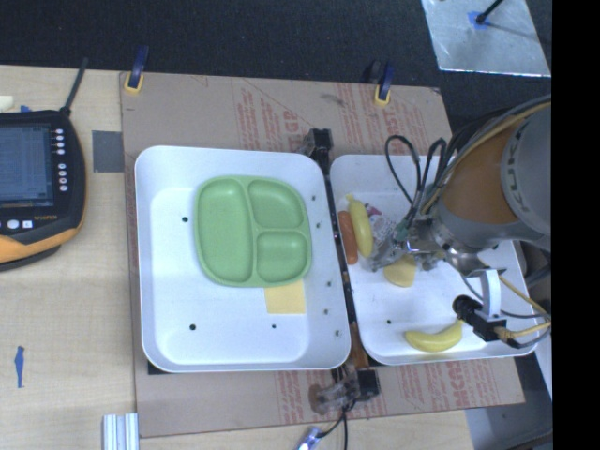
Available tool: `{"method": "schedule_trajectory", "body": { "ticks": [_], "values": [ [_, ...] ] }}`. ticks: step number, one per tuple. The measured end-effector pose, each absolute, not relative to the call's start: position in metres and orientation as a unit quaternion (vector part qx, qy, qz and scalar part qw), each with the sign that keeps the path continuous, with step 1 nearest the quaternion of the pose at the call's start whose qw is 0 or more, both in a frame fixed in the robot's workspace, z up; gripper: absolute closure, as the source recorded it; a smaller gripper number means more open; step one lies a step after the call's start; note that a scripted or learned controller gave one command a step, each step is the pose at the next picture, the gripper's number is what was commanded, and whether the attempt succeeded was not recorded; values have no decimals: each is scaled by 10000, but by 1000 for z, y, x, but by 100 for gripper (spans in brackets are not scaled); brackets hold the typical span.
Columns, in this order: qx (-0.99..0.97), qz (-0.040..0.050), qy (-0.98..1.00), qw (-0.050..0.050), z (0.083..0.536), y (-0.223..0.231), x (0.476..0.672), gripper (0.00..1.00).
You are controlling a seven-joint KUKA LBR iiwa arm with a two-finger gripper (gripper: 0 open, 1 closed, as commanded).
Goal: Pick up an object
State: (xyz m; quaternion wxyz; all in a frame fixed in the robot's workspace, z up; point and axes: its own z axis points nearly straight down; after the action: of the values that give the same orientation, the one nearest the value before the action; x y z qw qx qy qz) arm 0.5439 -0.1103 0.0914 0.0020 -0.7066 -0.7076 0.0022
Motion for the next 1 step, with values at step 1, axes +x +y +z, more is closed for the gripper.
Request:
{"method": "schedule_trajectory", "body": {
  "ticks": [1],
  "values": [
    [-7068, 31, -7074, 29, 102, -111, 544, 100]
  ]
}}
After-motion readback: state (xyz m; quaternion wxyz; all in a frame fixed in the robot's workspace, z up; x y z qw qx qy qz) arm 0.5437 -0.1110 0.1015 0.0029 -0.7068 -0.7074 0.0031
